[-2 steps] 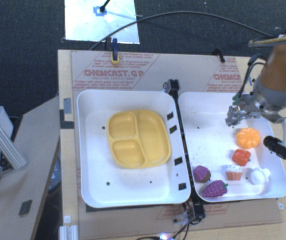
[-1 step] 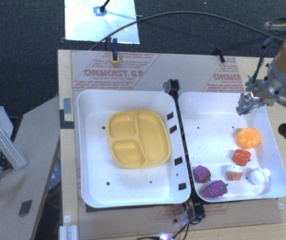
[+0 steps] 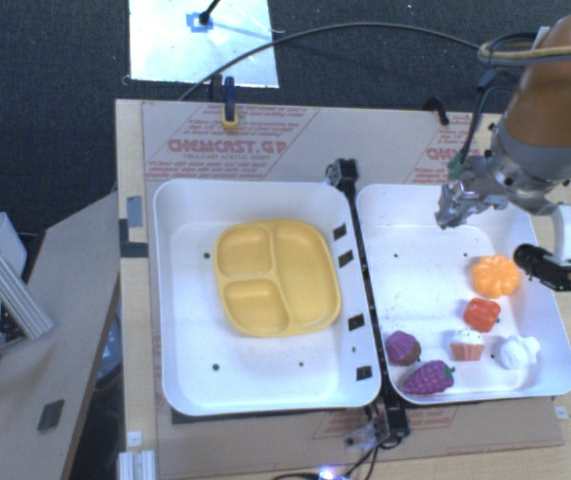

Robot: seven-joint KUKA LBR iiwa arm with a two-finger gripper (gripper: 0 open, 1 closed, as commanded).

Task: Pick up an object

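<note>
The right bin [image 3: 415,278] holds several toy foods along its right and front: an orange pumpkin [image 3: 494,275], a red pepper [image 3: 481,314], a cupcake [image 3: 467,345], a white piece [image 3: 517,351], a purple round fruit [image 3: 402,347] and a bunch of purple grapes [image 3: 428,377]. My gripper [image 3: 452,211] hangs over the back of the right bin, up and to the left of the pumpkin. Nothing shows between its fingertips.
A yellow divided plate [image 3: 273,275] lies in the left bin [image 3: 190,358]. A black ridge [image 3: 357,278] with clips separates the two bins. Cardboard [image 3: 265,138] lines the bench behind them, with a blue and yellow clamp [image 3: 229,103] at its back edge.
</note>
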